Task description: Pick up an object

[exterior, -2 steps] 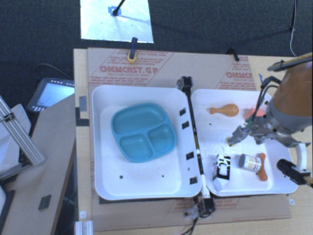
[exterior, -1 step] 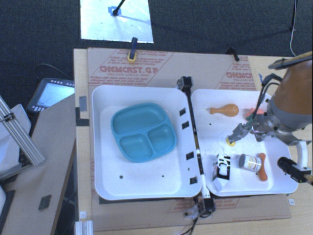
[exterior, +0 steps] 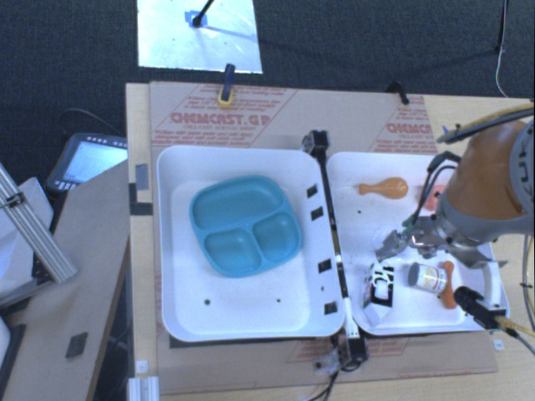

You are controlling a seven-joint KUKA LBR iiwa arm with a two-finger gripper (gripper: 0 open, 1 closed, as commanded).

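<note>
Bench with two shallow white bins side by side. Left bin point(exterior: 180, 307) holds a blue sectioned plate point(exterior: 245, 224), three compartments, lying flat near the bin's middle. Black clips sit along the divider between the bins.

Right bin point(exterior: 351, 182) carries the loose objects. Orange, pear-shaped toy point(exterior: 384, 189) lies toward the far side, well apart from the rest. Small black-and-white item point(exterior: 381, 286) sits at the near left of this bin, close to the divider. Small cylindrical bottle point(exterior: 427, 277), lying on its side, white cap end toward the left, rests near the bin's near edge. Orange piece point(exterior: 450, 291) lies just beside the bottle on its right; what it is cannot be made out. Reddish scrap point(exterior: 432, 197) shows at the far right, partly hidden by the arm.

Arm point(exterior: 493, 174), grey with orange band, reaches in from the right over the right bin. Gripper point(exterior: 401, 241) hangs low above the bin floor, left of and slightly beyond the bottle, above the black-and-white item. Metal fingers point leftward; whether they stand apart or together cannot be told. Nothing visible between them.
</note>
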